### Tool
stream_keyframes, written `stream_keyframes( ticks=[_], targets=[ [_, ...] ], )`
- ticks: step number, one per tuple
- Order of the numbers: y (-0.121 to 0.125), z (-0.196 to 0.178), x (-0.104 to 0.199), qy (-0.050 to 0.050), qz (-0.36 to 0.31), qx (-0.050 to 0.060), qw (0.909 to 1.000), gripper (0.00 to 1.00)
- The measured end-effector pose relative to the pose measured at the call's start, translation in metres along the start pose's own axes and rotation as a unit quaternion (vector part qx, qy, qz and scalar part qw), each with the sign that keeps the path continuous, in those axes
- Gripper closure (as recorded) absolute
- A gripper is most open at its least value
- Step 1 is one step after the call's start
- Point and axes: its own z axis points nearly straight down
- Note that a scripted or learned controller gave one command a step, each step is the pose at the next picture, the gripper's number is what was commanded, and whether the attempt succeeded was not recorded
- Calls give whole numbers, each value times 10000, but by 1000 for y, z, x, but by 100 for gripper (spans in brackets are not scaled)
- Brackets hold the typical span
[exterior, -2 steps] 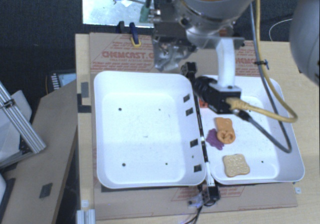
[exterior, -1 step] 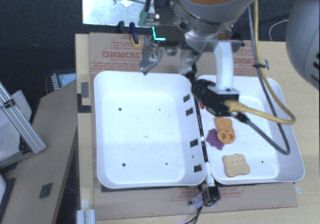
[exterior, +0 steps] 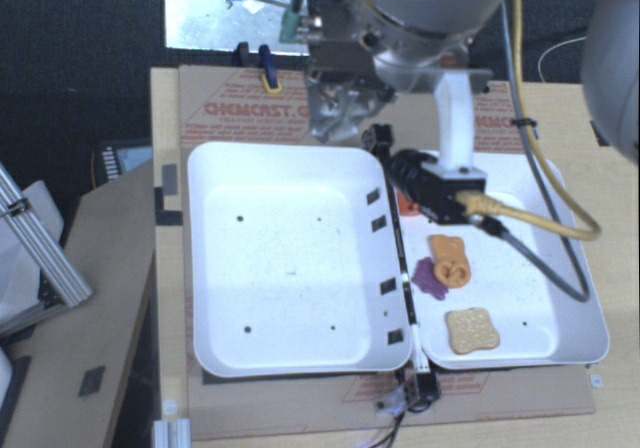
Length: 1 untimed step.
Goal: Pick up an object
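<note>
White right bin (exterior: 575, 331) holds cracker (exterior: 471, 329), pretzel (exterior: 450, 260), purple piece (exterior: 429, 278).

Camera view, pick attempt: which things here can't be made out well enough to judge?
- Gripper: blurred and tucked under the arm's wrist at the bins' far edge; open or shut is unclear.
- Red item: mostly covered by the black cable mount, so its shape is unknown.
- Purple piece: partly overlapped by the orange toy.
- Right bin: its far half is hidden by the arm and the cables.
</note>
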Motion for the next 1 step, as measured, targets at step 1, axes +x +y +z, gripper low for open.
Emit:
stream_keyframes(
  ticks=[1],
  targets=[
    [0, -11, 0, 8, -31, -6, 10000, 100]
  ],
)
